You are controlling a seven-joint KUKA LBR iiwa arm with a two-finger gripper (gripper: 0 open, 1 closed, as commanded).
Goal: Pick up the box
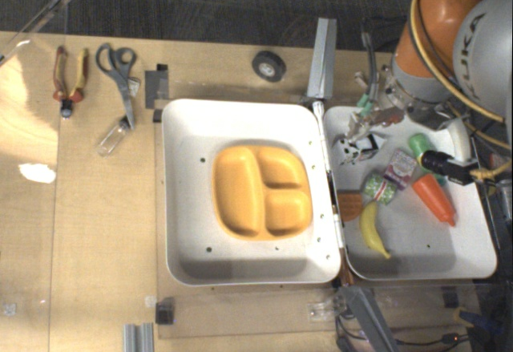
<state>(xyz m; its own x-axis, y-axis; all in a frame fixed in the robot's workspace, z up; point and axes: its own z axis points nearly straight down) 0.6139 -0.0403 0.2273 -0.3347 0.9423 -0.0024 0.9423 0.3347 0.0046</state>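
Note:
A small box (398,169) with purple and white print lies tilted in the middle of the right bin (473,258). A green-wrapped item (377,188) touches its lower left end. My gripper (362,127) hangs over the bin's far left corner, up and to the left of the box and apart from it. A small black-and-white object (349,149) lies just below the gripper. The grey arm with its orange band (437,30) reaches in from the upper right.
In the right bin lie a banana (373,232), an orange carrot (435,198), a green piece (420,144) and a brown item (349,205) at the left wall. The left bin (188,182) holds a yellow compartment tray (261,190). Scissors (120,74), pliers (68,78) and a tape roll (268,65) lie on the bench.

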